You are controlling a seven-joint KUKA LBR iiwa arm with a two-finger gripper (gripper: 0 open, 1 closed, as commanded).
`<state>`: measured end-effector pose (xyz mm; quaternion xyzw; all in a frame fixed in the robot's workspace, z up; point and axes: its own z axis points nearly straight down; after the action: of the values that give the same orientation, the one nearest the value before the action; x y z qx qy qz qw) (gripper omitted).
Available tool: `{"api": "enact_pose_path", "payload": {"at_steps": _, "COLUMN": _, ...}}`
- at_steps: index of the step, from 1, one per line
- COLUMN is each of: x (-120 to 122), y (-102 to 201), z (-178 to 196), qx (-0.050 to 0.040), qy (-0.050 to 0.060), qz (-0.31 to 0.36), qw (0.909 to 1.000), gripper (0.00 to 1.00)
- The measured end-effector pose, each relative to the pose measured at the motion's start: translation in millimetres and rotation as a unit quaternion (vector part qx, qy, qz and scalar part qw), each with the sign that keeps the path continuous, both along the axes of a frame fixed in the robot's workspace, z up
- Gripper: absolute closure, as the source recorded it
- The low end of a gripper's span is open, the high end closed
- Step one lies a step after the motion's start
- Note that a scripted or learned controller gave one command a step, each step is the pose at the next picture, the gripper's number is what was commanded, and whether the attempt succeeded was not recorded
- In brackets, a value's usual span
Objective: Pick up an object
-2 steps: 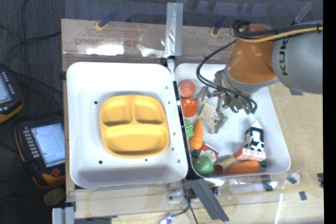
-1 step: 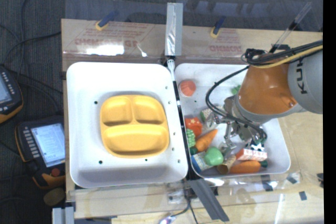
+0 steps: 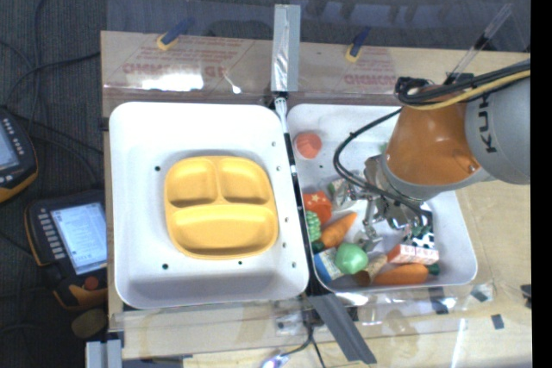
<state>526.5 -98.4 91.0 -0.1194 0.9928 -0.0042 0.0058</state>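
Observation:
My gripper hangs below the orange wrist band, low over the middle of the right bin. It sits in a pile of toy food. An orange carrot lies just left of it. A green ball rests below the carrot. A red piece lies by the bin's left wall. A second carrot and a red-and-white box lie at the front right. A pink round piece sits apart at the bin's far left corner. The arm's body hides the bin's back right part.
The left bin holds a yellow divided plate. A metal post stands at the back between the two bins. Black cables loop off the wrist over the right bin. Handheld screens lie off the bench's left.

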Motion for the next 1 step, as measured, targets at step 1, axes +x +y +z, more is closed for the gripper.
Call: {"api": "enact_pose_path", "payload": {"at_steps": 1, "x": -3.5, "y": 1.1, "z": 0.3, "qx": 0.0018, "qy": -0.003, "qz": -0.03, "qw": 0.9995, "gripper": 0.0}}
